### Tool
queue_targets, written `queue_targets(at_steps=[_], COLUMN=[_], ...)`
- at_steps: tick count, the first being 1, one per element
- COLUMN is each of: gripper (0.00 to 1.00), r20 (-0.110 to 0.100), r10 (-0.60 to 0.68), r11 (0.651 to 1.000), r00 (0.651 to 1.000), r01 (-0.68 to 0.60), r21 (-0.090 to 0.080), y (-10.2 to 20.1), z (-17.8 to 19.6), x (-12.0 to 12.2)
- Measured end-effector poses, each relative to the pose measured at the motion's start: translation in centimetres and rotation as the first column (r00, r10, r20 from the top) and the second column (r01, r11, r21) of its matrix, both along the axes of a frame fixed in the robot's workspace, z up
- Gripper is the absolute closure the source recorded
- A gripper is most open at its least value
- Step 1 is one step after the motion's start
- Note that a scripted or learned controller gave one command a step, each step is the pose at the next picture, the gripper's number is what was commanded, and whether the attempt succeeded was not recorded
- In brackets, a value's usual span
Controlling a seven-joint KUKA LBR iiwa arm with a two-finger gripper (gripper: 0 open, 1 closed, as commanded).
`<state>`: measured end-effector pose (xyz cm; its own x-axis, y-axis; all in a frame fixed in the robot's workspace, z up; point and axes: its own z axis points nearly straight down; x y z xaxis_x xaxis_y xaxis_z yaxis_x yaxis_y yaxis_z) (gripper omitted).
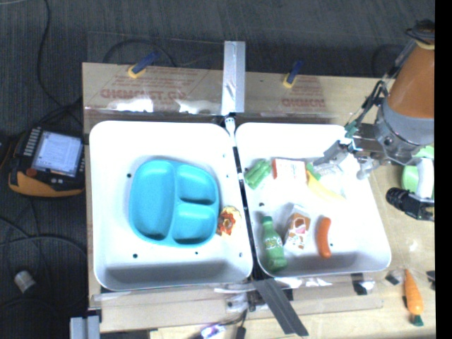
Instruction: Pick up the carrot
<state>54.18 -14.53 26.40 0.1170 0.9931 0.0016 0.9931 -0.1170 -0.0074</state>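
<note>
Open or clenched: cannot tell, with the gripper [345, 157] blurred over the right bin's [381, 249] far side. Carrot [324, 236], seemingly the orange stick, lying near that bin's front wall. Likely light, stiff, smooth; best pinched across the middle. Crowded leftward by a small carton [297, 232] just beside, green bottle [272, 243] beyond.

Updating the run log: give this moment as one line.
hand over right bin, far right part | carrot lying near bin's front wall, apart from hand | pick not yet done
</note>
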Motion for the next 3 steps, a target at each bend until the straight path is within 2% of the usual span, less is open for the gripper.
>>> queue_targets(at_steps=[1, 2, 3], gripper=[0.00, 0.00, 0.00], r20=[-0.001, 0.000, 0.011], r10=[0.095, 0.288, 0.181], r11=[0.996, 0.958, 0.983], r00=[0.996, 0.958, 0.983], r01=[-0.095, -0.288, -0.181], r21=[-0.002, 0.001, -0.004], y=[-1.2, 0.9, -0.6], z=[-8.3, -10.2, -17.6], x=[3.2, 0.3, -0.6])
